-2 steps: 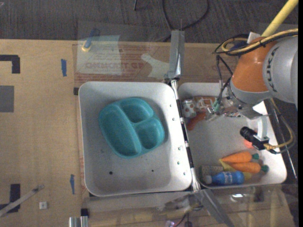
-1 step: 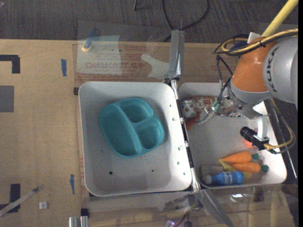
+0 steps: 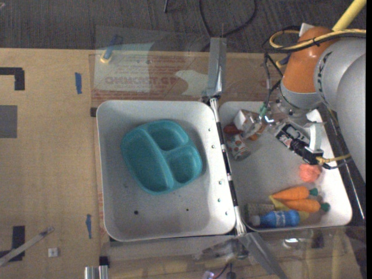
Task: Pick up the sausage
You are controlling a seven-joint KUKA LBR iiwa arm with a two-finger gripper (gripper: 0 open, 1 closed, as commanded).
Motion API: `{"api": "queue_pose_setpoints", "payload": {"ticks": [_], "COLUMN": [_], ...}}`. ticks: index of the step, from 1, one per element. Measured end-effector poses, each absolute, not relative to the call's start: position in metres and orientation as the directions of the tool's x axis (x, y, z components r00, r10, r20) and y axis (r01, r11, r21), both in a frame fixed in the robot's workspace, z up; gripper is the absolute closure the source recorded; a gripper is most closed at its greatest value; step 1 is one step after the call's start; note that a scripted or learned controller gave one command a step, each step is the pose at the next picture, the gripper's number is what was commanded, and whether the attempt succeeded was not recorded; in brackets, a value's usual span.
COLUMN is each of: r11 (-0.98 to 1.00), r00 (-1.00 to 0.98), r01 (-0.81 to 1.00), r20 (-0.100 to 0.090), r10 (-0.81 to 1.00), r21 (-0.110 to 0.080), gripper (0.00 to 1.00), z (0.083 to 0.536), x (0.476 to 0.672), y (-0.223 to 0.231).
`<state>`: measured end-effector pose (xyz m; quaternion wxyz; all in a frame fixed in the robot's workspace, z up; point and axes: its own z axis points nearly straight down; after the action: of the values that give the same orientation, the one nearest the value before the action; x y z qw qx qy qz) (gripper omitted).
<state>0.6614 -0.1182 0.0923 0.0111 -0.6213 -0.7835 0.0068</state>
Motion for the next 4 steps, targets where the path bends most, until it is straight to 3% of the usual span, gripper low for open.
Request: {"api": "queue_pose_setpoints", "payload": {"ticks": [1,2,3,4], "r11": [0.231,0.307,0.307,0.356], "r00": [-0.231,-0.307,-0.307,-0.356], "r01": [0.972,0.952,0.952,0.934], "r20": [0.005,-0.003,-0.003,-0.001], "r10": [0.973,0.952,0.952,0.934], "r21": [-0.029,0.006,0.004,0.000], "gripper": [1.00,1.00,0.00,0.00], "z": [0.103,0.187,0.186,0.168], "x": [0.661,0.668,0.668,0.628], "y": [-0.119,-0.046,-0.045,-0.110]}}
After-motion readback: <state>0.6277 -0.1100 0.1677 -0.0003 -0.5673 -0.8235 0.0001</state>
